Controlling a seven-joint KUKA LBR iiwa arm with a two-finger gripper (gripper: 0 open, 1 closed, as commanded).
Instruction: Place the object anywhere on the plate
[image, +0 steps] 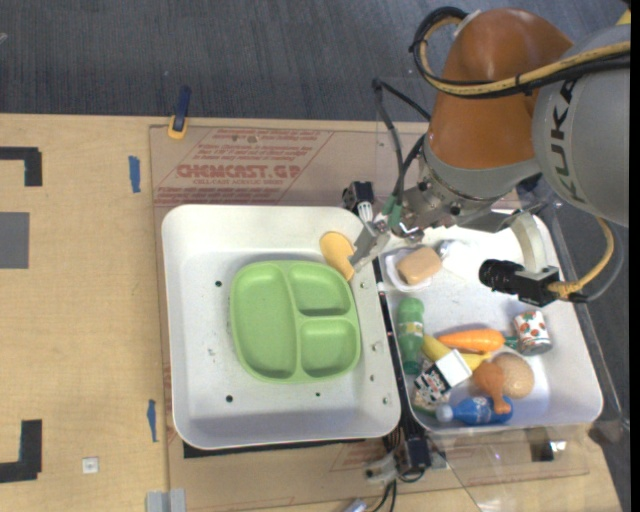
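The gripper (362, 243) pinched a yellow object (337, 252) between nearly closed fingers, carrying it just beside the green plate (294, 320) for placing.

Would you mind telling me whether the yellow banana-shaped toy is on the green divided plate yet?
Not yet. The yellow banana-shaped toy sits by the tool, just past the green divided plate, near the left white bin's far right edge.
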